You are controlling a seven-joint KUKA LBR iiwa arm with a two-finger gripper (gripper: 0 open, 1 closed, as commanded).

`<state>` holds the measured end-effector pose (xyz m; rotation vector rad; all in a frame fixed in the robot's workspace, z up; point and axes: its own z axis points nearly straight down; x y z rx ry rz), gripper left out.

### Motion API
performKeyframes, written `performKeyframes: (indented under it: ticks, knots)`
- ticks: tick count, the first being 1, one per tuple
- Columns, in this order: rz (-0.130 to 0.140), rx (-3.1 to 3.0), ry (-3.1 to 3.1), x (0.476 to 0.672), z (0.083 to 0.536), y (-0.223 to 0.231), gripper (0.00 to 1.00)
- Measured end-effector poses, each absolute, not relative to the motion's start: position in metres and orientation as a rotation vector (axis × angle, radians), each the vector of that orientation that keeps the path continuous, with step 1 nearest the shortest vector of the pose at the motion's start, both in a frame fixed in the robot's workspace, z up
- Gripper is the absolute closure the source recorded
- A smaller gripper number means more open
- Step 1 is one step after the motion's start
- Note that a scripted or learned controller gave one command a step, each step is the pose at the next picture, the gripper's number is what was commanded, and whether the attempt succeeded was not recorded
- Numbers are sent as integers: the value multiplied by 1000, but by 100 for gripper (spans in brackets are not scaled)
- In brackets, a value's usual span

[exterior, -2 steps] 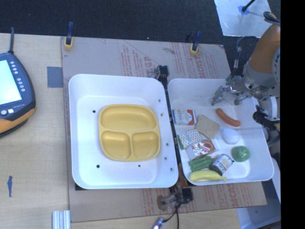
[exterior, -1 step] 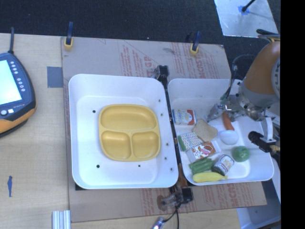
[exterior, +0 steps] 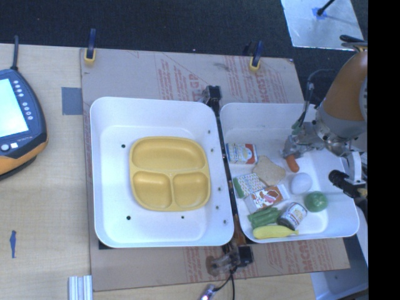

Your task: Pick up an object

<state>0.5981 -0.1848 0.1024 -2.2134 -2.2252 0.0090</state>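
Observation:
The right white bin point(exterior: 250, 120) holds several small items: a small carton point(exterior: 242, 153), a slice of bread point(exterior: 270, 170), a white egg point(exterior: 301, 183), a green ball point(exterior: 316, 201), a tin can point(exterior: 292, 215), a yellow banana-like piece point(exterior: 273, 232), a green vegetable point(exterior: 264, 216) and two printed packets point(exterior: 249, 184) point(exterior: 267, 197). A small orange-red sausage-like piece point(exterior: 292, 163) lies near the bin's right side. My gripper point(exterior: 292, 147) hangs low, just above the upper end of that piece, at the end of the grey and orange arm point(exterior: 344, 102).
In the left white bin point(exterior: 106, 167) lies a yellow divided plate point(exterior: 170, 180). A teach pendant point(exterior: 15, 120) rests at the bench's left edge. Clamps point(exterior: 90, 52) point(exterior: 255, 58) hold the cardboard sheet at the back. A black fixture point(exterior: 347, 185) sticks in from the right.

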Motion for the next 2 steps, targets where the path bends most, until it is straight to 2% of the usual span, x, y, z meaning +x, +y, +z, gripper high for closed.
performKeyframes:
  ticks: [1, 2]
  knots:
    - [5, -2214, -2230, 626, 92, -127, 100]
    - [0, -2216, -2226, 639, 193, -71, 100]
